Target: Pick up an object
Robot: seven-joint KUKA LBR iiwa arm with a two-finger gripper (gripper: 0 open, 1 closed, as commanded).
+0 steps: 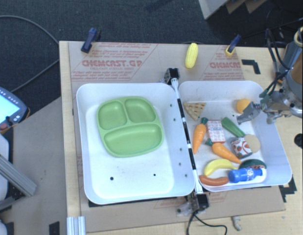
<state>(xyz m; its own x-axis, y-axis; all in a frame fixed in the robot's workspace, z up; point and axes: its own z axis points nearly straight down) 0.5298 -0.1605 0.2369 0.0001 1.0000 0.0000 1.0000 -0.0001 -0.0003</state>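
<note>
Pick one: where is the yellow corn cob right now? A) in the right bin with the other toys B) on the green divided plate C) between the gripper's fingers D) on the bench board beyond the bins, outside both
D: the corn cob lies on the bench board past the far rim of the right bin, apart from the green plate and from the gripper.

The right bin [276, 146] is crowded through its middle and lower part: carrots [198, 136], banana [219, 166], sausage [214, 181], bottle [246, 175]. Its upper strip lies open. The left bin [87, 146] holds a green divided plate [129, 126], with bare floor toward the lower frame
</note>
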